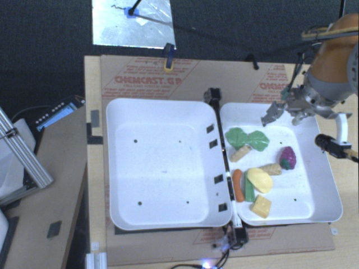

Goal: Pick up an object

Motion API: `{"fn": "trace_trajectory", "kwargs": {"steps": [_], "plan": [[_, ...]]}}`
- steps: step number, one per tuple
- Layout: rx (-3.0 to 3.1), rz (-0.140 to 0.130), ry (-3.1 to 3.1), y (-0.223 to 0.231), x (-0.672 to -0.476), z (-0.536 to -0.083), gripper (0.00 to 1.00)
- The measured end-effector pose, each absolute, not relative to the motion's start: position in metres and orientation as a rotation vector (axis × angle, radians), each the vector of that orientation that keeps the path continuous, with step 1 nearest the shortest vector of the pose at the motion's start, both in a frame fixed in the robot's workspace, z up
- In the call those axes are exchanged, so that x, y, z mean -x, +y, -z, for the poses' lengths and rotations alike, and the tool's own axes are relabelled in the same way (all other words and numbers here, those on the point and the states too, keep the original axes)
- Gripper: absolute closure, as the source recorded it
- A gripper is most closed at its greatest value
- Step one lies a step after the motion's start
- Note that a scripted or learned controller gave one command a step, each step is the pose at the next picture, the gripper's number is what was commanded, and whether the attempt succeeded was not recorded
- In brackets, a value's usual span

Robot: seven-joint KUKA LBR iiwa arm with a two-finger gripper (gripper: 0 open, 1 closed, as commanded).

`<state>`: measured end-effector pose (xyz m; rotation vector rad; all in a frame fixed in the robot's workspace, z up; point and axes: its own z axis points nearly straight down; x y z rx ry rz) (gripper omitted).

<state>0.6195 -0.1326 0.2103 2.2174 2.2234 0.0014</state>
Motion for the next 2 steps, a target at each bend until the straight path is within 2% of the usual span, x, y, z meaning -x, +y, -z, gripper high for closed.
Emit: {"fn": "trace_trajectory", "kwargs": {"steps": [1, 2], "plan": [[-2.204, -0.009, 2.239, -0.015, -0.665, -0.184, 0.0], [-2.206, -0.014, 2.232, 0.048, -0.67, -0.248, 0.0]]}}
